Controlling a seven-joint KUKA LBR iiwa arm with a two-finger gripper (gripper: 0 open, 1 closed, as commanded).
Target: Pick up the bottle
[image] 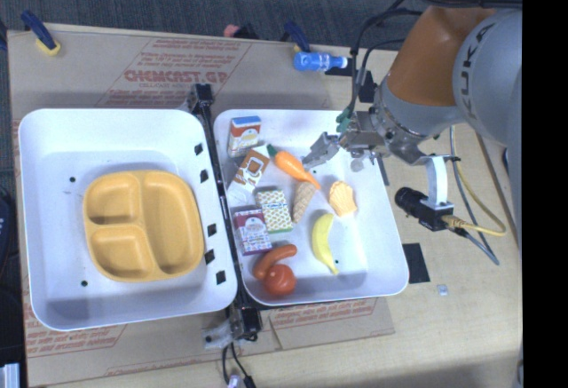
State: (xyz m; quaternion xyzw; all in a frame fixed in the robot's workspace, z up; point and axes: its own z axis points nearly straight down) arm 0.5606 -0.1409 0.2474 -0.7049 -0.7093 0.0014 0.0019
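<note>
Two white bins (35, 200); one yellow tray (142, 224), one banana (323, 241), one carrot (295, 166); jaws (321, 151) spread apart, gripping nothing.

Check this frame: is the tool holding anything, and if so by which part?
Nothing is held. The tool hangs open over the right bin, near the carrot, with nothing between its fingers.

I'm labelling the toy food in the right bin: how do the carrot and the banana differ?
The carrot is orange with a green tip; the banana is yellow. The carrot is straight and lies on a slant near the bin's middle; the banana is curved and lies nearer the front edge. Both lie flat in the right bin.
</note>
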